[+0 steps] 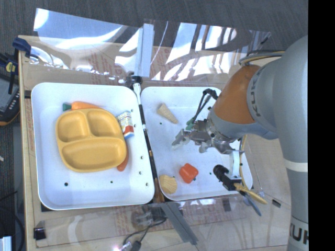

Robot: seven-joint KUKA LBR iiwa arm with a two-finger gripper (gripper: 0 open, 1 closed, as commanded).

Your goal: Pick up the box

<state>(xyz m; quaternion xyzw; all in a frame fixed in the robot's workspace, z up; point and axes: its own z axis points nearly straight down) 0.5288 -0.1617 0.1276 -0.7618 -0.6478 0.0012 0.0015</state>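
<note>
The gripper (180, 139) hangs spread and holding nothing over the right bin (230, 191) centre; the box (125, 125) rests at the left bin's (44, 140) right edge, likely wedged by the yellow tray (91, 140).

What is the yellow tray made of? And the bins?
The yellow tray looks like moulded plastic: smooth, matte, with rounded compartments. The white bins seem to be plastic too, slightly glossy, with rounded corners, though that is only a guess from the look.
</note>
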